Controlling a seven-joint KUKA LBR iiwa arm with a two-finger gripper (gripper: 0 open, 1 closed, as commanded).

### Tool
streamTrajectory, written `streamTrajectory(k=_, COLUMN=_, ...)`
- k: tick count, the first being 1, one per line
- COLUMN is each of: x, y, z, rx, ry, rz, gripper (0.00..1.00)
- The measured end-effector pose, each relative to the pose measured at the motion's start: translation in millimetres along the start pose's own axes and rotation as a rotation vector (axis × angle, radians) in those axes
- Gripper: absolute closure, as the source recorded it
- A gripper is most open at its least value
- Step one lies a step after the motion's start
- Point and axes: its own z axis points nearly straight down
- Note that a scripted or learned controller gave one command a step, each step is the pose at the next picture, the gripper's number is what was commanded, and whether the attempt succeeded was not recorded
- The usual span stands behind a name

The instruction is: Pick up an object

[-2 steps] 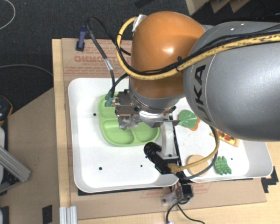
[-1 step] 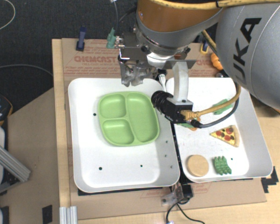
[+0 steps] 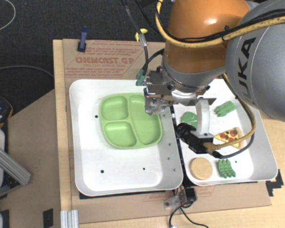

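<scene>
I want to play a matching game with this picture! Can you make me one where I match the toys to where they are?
Things:
1. green divided plastic plate
2. triangular toy pizza slice
3. round tan toy cookie
4. blue clip

Places:
A. near front edge of the right bin
B. on the brown board behind the bins
C. in the left bin
D. in the right bin, towards its right side

Pairs: 1-C, 2-D, 3-A, 4-B

Floor (image 3: 23, 37): dark, crossed by a thin white cable (image 3: 4, 6) | Bench board (image 3: 109, 56): brown, red lettering printed | Clip (image 3: 82, 39): blue, fixed at board's far edge | Lighting: even.
</scene>
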Motion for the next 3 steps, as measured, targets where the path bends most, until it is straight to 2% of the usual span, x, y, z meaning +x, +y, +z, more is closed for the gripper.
streamTrajectory(k=1, x=72, y=-24, z=-17, rx=-0.012, ry=0.008, rz=-0.017, gripper=1.0)
streamTrajectory(k=2, x=62, y=15, z=-146, rx=-0.027, ry=0.011, rz=-0.008, gripper=1.0)
streamTrajectory(k=3, x=71, y=-25, z=-67, rx=0.0, ry=0.001, rz=-0.011, gripper=1.0)
